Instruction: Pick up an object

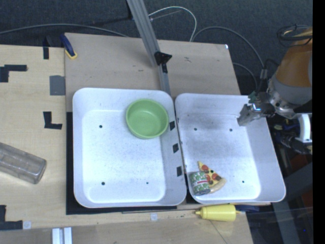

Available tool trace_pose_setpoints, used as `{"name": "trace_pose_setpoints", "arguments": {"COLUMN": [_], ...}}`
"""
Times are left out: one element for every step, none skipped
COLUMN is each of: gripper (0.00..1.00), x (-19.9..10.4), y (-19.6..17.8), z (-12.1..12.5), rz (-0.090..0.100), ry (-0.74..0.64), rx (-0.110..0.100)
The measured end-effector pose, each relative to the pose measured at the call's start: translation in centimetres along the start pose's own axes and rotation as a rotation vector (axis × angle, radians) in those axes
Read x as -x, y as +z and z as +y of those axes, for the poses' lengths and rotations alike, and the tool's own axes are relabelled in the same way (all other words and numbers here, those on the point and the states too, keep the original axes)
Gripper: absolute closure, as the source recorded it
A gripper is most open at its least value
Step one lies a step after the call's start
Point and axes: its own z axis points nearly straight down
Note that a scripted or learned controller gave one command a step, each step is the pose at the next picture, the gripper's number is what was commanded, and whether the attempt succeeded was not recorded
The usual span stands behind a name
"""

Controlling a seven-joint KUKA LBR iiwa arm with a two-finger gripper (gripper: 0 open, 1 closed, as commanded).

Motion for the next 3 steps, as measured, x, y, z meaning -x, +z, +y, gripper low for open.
{"name": "trace_pose_setpoints", "arguments": {"gripper": [1.00, 1.00, 1.00], "x": [0.0, -4.8, -10.1], "y": [-4.4, -3.3, -2.3], "z": [0.1, 0.0, -0.2], "rz": [0.000, 0.002, 0.003], "ry": [0.000, -0.004, -0.004], "rx": [0.000, -0.005, -0.006]}}
